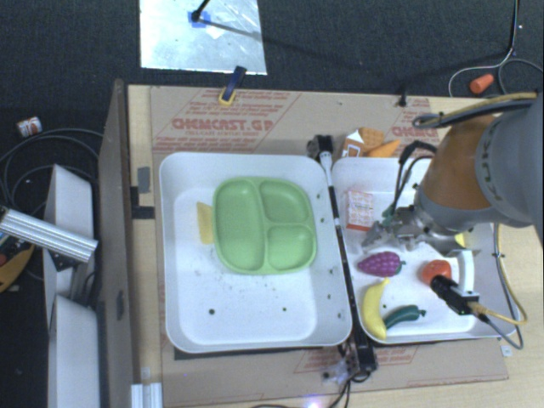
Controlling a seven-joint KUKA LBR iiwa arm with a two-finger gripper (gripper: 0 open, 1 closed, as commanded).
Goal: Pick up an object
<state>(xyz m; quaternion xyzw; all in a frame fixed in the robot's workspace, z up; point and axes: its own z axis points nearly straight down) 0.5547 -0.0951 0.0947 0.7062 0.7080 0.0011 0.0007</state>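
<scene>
dark carpet floor (357,15), loose cables (34,172)

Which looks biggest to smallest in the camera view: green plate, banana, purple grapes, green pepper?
1. green plate
2. banana
3. purple grapes and green pepper look about alike, so I won't rank them.

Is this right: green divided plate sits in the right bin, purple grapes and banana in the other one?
Not quite. The camera view shows the green divided plate in the left bin, not the right. The purple grapes and banana are in the other one, the right bin, as you said.
</scene>
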